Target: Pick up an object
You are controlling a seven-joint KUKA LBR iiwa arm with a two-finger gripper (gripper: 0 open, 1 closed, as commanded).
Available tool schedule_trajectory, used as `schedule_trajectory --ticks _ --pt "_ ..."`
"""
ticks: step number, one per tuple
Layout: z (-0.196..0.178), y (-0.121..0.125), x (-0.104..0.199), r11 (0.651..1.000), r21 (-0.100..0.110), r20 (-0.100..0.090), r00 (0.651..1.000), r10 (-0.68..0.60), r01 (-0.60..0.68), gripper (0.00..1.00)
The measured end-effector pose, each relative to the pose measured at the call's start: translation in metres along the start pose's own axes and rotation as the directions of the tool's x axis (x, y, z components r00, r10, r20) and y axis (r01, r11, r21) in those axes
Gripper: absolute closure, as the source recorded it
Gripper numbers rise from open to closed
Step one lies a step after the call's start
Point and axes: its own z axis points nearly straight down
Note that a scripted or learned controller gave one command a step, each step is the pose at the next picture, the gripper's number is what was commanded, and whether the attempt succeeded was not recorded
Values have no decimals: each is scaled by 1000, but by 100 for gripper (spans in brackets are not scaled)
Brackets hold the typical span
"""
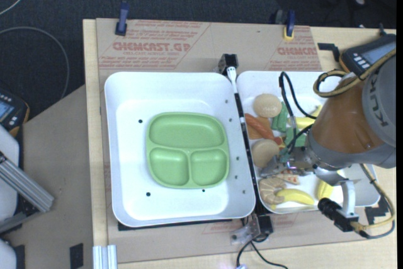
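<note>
The arm [352, 123] enters from the right of the frame and hangs over the right bin [252, 82], at centre right. The tool [291, 164] sits low among the objects there; whether it is released or clenched cannot be told, and no object is visibly grasped. The right bin contains a round beige object [267, 105] near its upper left, an orange carrot-like piece [257, 127] below it, a tan rounded item [263, 149] beside the tool, and a yellow banana [293, 198] at the lower edge. The left bin [126, 104], at frame centre, holds a green compartment tray [187, 149]. Both bins rest on the table [157, 41].
</note>
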Motion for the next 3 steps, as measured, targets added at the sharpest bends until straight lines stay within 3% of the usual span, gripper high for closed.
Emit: schedule_trajectory --ticks 1,2,3 --pt "-11 3 -35 1000 -11 6 1000 1 -1 0" --pt "-20 3 -33 1000 -12 5 1000 0 0 100" --pt "-145 77 21 1000 -27 5 1000 -12 12 100"
